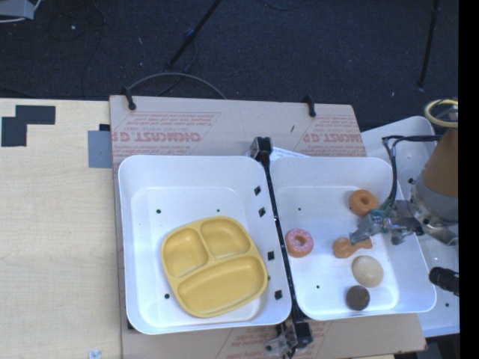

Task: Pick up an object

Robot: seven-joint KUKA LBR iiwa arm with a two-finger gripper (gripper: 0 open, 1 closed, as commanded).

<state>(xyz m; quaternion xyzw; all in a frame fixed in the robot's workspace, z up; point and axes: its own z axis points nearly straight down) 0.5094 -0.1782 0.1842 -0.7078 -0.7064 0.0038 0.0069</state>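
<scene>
Gripper (368, 229) sits low in the right bin (329, 182), fingers just touching the orange piece (344, 247); whether they grip it or stand apart, cannot tell. Around that orange piece: pink donut (299, 242) to its left, orange donut (363, 201) above-right, beige lump (367, 271) below-right, dark puck (358, 298) further below. Left bin (142, 200) holds a yellow tray (215, 265).

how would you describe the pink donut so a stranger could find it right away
Look at the right-hand white bin, the one without the yellow divided tray. The pink donut lies near that bin's left wall, close to the divider between the two bins. It is the only pink-frosted ring; the other donut, further right and higher in the view, is plain orange-brown.
</scene>
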